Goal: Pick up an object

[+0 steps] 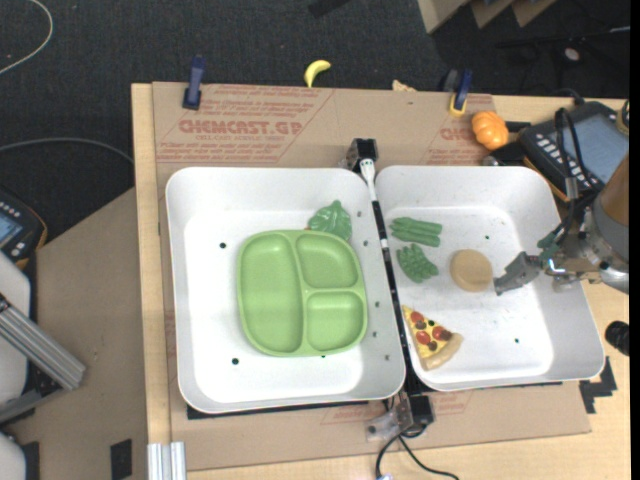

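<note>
Four food toys (pixel 469 269) in right bin (pixel 520 193), jaws (pixel 512 274) beside.

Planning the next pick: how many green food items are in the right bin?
2: green beans near the bin's top-left, and a leafy piece just below them. More may hide under the arm.

The two white bins (pixel 200 298) are looking like smooth, faintly glossy plastic. The green divided tray (pixel 300 293) is showing a matt plastic finish. Under them, the counter (pixel 250 123) is appearing as brown, dull cardboard-like board with red print.
</note>
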{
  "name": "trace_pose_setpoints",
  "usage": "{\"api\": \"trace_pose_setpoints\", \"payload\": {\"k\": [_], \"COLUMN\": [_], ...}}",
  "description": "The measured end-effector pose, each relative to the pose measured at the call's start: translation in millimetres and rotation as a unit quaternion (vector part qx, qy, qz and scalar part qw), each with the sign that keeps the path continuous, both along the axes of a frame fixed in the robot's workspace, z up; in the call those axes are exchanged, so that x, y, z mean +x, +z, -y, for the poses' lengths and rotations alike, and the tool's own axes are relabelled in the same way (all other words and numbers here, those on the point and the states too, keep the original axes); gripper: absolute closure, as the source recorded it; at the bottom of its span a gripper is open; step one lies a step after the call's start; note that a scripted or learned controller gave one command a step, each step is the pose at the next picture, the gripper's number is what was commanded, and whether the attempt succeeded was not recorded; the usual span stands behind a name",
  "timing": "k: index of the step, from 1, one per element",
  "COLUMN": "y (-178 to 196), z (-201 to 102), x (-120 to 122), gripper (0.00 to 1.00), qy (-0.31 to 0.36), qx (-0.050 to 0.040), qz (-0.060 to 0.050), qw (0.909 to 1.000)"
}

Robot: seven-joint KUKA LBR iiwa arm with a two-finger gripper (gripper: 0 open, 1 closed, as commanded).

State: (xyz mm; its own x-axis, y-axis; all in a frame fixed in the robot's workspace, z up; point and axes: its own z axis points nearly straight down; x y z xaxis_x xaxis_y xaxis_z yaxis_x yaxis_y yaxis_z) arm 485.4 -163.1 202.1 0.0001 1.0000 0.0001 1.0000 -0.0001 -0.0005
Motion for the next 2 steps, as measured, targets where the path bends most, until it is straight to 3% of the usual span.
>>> {"api": "trace_pose_setpoints", "payload": {"k": [1, 2], "y": [110, 156], "z": [-36, -109], "x": [-5, -2], "gripper": [0.00, 0.00], "qy": [0.003, 0.005], "qx": [-0.0011, 0.0005], "qz": [0.006, 0.004], "qw": [1.0000, 1.0000]}}
